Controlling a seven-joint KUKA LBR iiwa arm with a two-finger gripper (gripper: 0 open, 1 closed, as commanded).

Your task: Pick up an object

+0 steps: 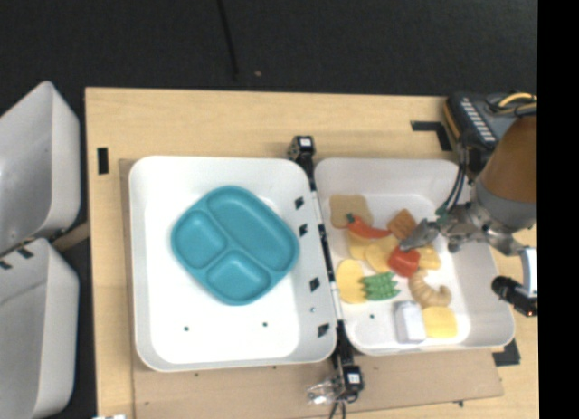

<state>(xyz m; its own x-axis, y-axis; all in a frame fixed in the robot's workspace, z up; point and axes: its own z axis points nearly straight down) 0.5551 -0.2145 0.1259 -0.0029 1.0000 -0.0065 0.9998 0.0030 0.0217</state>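
The gripper point(425, 234) sits low over toy food heaped in the right bin point(470, 182), beside a red piece point(403, 261); its grip cannot be told. Bare floor lies toward the bin's right wall.

We look down on a pale wooden surface point(226, 123) set against a dark, nearly black floor point(271, 19). A thin dark line runs at a slant across that floor toward the surface's far edge. At the left stand two white cushioned shapes point(32, 227), one behind the other. The light is even and soft.
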